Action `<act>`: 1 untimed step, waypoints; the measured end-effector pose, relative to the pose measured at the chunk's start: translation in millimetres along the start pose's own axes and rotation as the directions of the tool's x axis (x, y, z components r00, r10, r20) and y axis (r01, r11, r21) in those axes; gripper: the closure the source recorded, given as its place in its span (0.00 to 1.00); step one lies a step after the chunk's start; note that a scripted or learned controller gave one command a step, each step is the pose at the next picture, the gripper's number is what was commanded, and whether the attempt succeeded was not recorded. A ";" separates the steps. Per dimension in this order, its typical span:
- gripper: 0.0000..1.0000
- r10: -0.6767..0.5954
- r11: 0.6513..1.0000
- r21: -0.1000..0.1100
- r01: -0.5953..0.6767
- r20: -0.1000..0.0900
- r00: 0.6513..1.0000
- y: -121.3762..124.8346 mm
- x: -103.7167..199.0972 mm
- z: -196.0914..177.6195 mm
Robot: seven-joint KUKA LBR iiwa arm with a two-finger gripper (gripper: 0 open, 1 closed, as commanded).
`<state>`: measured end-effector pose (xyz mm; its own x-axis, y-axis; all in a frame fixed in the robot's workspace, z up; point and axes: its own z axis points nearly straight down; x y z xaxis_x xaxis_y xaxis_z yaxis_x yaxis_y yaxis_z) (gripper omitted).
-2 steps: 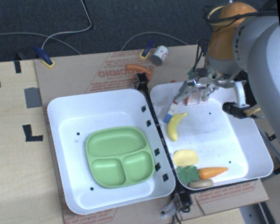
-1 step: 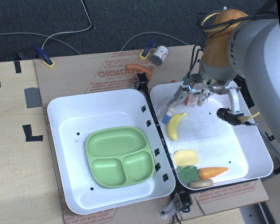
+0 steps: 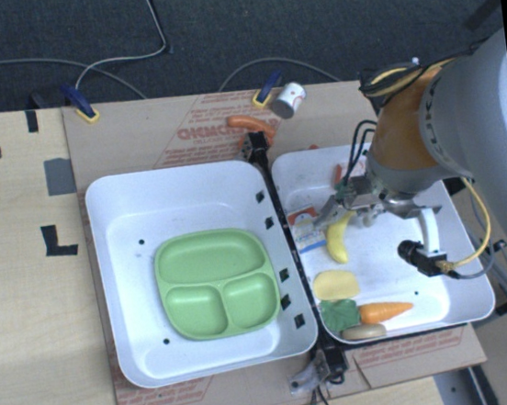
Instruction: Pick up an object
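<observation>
My gripper (image 3: 348, 213) hangs low over the middle of the right bin (image 3: 467, 308), open, fingers (image 3: 327, 209) spread to either side. A yellow banana (image 3: 336, 241) lies just under it, its top end between the fingertips; whether they touch it I cannot tell. Nearer the front lie a pale yellow lemon-like piece (image 3: 336, 283), a green piece (image 3: 339, 312), an orange carrot (image 3: 386, 312) and a beige piece (image 3: 363, 331).
The left bin (image 3: 117, 224) holds a green divided plate (image 3: 216, 281). Small red and blue scraps (image 3: 304, 218) lie by the bins' shared wall. A small orange item (image 3: 338, 175) sits behind the gripper. Beyond the bins lie an orange object (image 3: 250, 123) and a white roll (image 3: 288, 100).
</observation>
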<state>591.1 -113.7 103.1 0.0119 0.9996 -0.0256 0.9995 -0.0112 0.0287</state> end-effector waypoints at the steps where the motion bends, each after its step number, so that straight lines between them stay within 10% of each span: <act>1: 1.00 -0.004 1.000 0.013 0.004 -0.011 1.000 -1.7 4.6 -6.7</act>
